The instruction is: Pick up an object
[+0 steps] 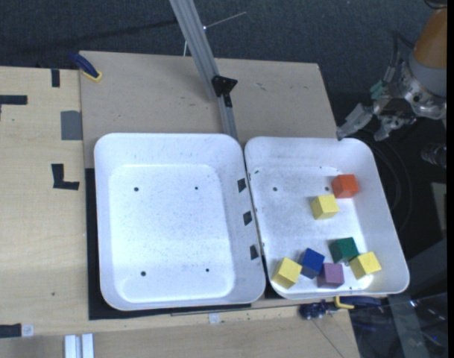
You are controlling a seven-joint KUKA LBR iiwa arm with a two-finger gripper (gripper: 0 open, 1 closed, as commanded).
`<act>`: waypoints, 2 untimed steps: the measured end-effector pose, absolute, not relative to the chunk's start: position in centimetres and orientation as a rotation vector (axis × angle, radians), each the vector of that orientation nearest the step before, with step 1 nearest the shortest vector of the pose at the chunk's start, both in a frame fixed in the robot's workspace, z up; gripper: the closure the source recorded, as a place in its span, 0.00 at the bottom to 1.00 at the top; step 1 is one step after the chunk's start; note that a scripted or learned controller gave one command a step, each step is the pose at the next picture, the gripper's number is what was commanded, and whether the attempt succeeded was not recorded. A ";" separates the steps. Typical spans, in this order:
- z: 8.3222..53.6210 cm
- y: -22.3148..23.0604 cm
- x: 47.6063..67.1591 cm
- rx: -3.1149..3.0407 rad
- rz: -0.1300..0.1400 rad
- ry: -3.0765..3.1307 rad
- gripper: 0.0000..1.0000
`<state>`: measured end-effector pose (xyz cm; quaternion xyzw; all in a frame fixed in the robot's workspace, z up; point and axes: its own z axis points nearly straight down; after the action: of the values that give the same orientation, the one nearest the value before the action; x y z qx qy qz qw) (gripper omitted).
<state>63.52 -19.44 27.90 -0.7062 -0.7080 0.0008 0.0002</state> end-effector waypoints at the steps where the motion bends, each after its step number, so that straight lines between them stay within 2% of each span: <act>1: 27.9 -19.5 63.5 -2.219 0.004 -2.224 0.00; 2: 21.6 -20.0 63.6 -2.216 0.008 -2.219 0.00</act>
<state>63.59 -19.96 21.62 -0.7066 -0.7076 0.0026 0.0027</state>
